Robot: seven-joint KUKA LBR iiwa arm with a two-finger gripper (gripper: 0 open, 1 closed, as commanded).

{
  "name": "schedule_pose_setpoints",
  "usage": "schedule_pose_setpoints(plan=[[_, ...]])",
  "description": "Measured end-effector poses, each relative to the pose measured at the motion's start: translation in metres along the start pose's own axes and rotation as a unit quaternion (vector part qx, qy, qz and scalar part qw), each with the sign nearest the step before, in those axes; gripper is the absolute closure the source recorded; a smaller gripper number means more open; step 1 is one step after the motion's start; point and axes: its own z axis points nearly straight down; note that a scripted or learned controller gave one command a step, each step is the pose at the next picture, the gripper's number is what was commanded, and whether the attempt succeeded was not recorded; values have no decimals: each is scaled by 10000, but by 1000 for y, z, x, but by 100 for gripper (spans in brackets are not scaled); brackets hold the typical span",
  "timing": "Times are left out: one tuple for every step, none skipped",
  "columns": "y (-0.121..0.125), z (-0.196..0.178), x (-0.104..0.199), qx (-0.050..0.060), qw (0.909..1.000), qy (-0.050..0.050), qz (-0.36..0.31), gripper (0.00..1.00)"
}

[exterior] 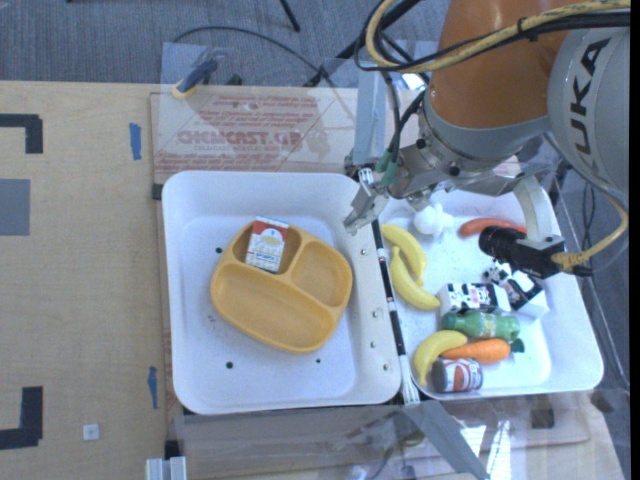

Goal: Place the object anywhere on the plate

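— Bench first, front to back: what lies before you?

— Nearest me, the right bin (580, 363) holds a can (458, 375), a carrot (482, 350) and bananas (405, 264). In the left bin (180, 298) sits the yellow plate (285, 318), and the small carton (266, 245) lies in its far-left compartment.

— How would it handle?

— Light, I judge, with thin walls that dent. I'd take it across its narrow sides, gently.

— And your gripper?

— My gripper (360, 211) hangs beyond the plate, over the rims between the bins. Open or closed, I cannot tell.
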Motion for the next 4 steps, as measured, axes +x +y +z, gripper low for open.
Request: schedule_pose_setpoints(plan=[[-38,28,22,37,9734,3,2292,0],[-38,28,22,36,9734,3,2291,0],[-55,92,45,48,8947,0,4467,0],[46,134,48,25,8893,-5,4573,0]])
